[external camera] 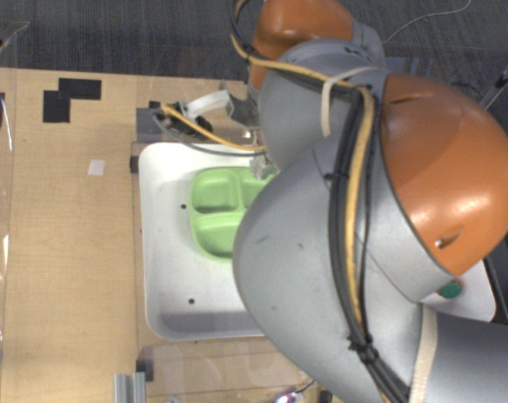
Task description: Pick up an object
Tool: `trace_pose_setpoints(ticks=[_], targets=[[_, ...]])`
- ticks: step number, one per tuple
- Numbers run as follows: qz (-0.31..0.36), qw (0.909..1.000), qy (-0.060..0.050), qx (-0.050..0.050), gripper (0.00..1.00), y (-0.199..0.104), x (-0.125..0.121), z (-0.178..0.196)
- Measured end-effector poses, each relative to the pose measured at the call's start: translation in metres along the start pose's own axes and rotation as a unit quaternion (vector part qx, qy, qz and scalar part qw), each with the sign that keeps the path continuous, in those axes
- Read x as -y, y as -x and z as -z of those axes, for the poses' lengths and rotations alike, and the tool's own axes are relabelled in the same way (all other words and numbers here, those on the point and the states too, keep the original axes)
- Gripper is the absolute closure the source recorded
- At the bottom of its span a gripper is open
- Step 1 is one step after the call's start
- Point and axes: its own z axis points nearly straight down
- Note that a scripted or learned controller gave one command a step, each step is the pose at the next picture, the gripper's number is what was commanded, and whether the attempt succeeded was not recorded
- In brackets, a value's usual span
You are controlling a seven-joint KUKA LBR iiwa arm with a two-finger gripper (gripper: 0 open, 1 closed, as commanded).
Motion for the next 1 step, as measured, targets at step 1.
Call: trace_pose_setpoints(ticks=[1], targets=[[0.001, 1.0, 0.002, 0.001, 1.0, 0.0177, -0.0884, -0.0014]])
